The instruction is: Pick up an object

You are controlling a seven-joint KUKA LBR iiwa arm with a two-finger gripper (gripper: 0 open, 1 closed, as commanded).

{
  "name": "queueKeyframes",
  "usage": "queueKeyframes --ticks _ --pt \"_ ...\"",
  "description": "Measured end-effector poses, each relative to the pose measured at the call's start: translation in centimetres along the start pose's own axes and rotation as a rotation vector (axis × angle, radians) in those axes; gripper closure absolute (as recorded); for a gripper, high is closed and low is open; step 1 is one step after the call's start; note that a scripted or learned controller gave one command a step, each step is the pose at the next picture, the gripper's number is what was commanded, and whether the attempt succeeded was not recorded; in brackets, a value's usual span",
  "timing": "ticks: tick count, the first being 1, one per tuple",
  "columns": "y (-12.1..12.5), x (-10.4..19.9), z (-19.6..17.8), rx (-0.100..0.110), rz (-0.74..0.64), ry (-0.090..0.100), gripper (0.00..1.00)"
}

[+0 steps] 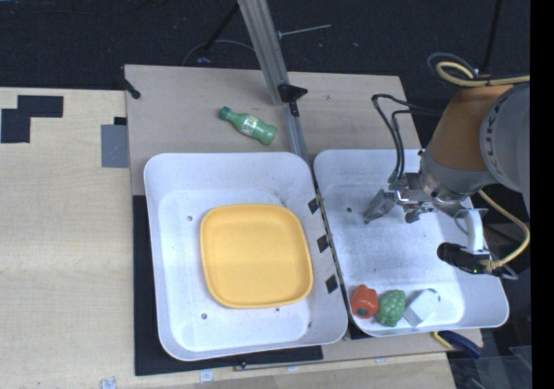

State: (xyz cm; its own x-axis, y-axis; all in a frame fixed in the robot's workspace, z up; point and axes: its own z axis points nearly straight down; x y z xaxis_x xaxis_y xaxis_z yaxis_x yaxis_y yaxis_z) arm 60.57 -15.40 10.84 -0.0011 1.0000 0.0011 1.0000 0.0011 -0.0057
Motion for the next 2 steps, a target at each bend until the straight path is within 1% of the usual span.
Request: queueKeyframes --ticks 1,2 --pt "0.0 0.1 1.8 -0.005 0.0 -0.001 0.0" --pt "0.1 0.0 0.6 -0.007 0.001 -0.002 1.0"
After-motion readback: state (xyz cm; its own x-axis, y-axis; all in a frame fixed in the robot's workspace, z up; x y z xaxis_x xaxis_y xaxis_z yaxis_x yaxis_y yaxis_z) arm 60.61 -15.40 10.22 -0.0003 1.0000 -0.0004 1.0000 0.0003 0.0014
